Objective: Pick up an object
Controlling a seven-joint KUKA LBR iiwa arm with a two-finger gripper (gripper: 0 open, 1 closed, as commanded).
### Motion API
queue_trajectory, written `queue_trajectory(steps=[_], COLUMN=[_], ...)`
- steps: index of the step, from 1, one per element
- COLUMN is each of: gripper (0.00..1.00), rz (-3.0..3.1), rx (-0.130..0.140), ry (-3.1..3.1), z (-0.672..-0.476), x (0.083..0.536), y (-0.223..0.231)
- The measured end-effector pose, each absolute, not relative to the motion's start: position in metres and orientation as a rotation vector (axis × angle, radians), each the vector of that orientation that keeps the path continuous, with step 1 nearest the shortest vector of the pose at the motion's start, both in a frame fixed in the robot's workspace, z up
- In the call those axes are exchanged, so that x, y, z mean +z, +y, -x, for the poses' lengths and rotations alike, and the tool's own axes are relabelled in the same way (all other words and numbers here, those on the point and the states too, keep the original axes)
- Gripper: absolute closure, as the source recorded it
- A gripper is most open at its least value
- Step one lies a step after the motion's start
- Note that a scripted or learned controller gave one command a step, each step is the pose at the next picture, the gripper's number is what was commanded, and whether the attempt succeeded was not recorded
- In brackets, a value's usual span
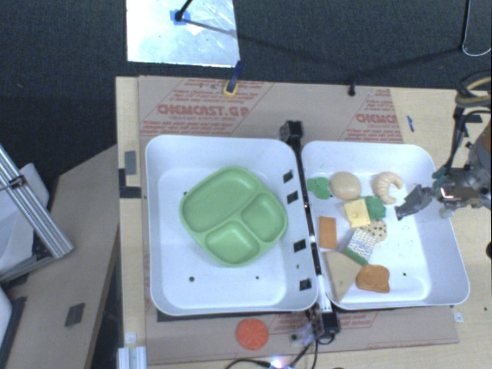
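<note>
Green plate (pixel 234 217), white bins (pixel 223 154), yellow block (pixel 357 211), speckled block (pixel 377 231)

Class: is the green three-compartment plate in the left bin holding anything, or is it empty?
Empty. The green three-compartment plastic plate shows bare green in all its sections; the toy food pieces lie in the right bin.

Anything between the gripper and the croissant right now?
In the camera view, only bare white floor of the right bin separates the gripper from the croissant; nothing lies between them.
</note>
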State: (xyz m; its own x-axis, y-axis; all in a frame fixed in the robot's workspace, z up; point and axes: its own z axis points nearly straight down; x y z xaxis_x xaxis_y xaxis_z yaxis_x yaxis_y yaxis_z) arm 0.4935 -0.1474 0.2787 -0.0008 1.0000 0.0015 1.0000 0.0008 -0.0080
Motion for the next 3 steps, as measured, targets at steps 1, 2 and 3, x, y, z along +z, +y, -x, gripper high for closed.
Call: queue_trajectory(steps=[1, 2, 3], gripper=[0.00, 0.00, 0.00], rz=[2.218, 2.217, 2.219], rx=[0.000, 0.003, 0.003], ry=[-2.225, -2.221, -2.221], z=[-0.494, -0.498, -0.499], x=[0.283, 0.221, 0.172], y=[-0.147, -0.144, -0.154])
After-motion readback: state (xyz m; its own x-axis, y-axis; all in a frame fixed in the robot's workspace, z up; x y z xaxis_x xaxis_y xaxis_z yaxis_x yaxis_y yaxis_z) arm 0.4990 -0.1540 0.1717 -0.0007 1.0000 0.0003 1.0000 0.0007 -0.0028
